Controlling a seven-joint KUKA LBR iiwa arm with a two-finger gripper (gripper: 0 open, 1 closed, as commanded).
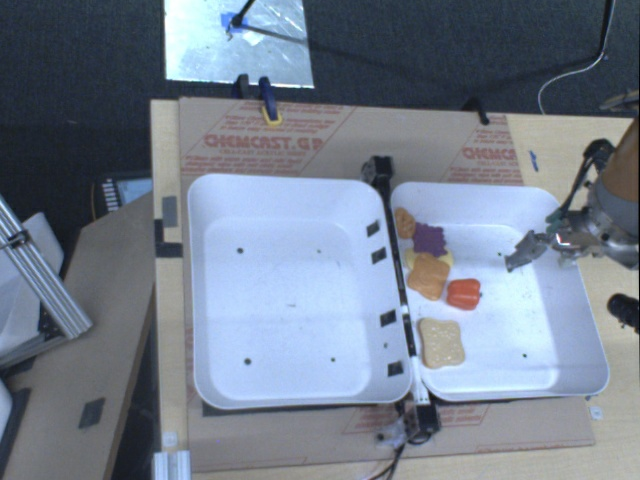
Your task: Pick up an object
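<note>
The gripper (pixel 524 254) hangs over the right bin (pixel 560 368), near its right wall (how far it is open I cannot tell). The toy pieces (pixel 440 293) lie well apart, by the bin's left wall.

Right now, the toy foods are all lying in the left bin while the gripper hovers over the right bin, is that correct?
Not quite: the camera view shows the toy foods lying in the right bin, not the left bin. The gripper does hover over the right bin.
</note>
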